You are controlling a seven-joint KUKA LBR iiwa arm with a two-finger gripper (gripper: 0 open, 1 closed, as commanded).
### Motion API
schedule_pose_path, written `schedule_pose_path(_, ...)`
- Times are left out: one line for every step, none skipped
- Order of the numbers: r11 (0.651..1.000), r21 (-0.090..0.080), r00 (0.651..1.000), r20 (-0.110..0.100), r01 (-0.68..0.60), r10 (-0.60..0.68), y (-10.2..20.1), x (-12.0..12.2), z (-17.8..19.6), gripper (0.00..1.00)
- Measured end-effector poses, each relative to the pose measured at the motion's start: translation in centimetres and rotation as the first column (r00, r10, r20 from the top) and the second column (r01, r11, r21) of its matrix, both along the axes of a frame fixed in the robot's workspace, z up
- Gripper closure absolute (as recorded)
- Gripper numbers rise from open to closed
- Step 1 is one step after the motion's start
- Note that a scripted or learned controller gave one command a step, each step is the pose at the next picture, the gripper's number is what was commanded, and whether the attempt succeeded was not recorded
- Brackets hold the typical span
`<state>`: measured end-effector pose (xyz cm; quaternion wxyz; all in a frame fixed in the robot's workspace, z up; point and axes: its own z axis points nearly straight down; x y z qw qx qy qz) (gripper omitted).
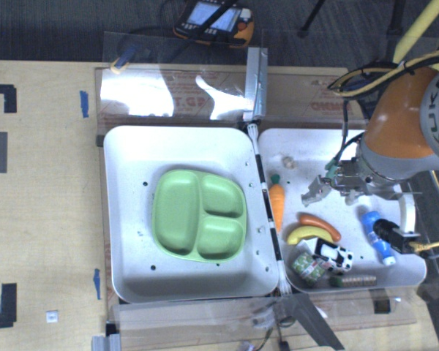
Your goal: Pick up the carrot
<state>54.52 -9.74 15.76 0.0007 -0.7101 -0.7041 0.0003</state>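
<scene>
From the camera above the bench, I see my carrot [277,203] lying in the right bin [413,269], hard against that bin's left wall, its green top pointing away toward the far side and its orange body running down toward the near side. Nothing touches it. My jaws [318,189] hang over the middle of the same bin, to the right of the carrot and apart from it, with a stretch of bare white floor between us. They look parted, with nothing between them, though the view is small and I would not swear to how wide.

So the pick is not yet made: no contact, no lift. What is left, as I judge it, is nearly all of it: cross over to the wall, come down astride the carrot, close, and raise it.

The wall crowds the carrot, so one finger may have little room. Near it lie a banana [308,233] and a red pepper [320,222]. The green tray [197,214] sits in the left bin [124,196].
</scene>
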Motion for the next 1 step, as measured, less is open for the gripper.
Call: schedule_pose_path(0.991, -0.001, 0.991, 0.004, 0.135, -0.135, 1.68, 0.55, 2.68, 0.0)
